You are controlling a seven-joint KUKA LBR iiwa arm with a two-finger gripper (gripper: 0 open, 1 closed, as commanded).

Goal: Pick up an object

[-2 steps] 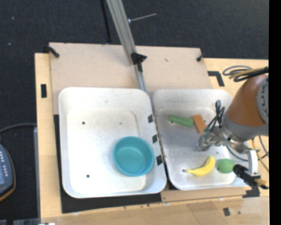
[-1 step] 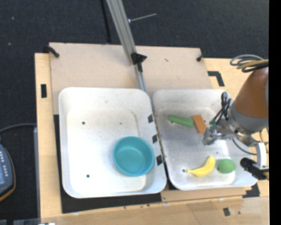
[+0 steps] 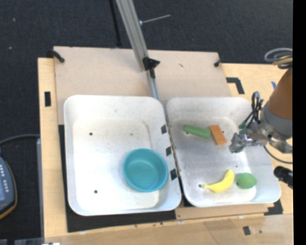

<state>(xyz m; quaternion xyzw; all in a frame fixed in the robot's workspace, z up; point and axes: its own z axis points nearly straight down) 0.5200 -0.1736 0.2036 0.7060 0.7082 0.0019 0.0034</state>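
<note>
Banana (image 3: 220,182): lying at the near edge of the right bin (image 3: 193,111), a green ball (image 3: 245,180) sitting just beside it.
Carrot (image 3: 206,132): resting further back in the same bin, green top pointing left.
Bowl (image 3: 145,169): sitting in the left bin (image 3: 91,111), well apart from the arm.
Tool (image 3: 238,143): hovering over the right bin, just right of the carrot; whether it is gripping cannot be told.
Progress: nothing is being lifted; every object is lying in a bin, so the pick is probably still to be made.
Counter (image 3: 107,70): carrying both bins.
</note>
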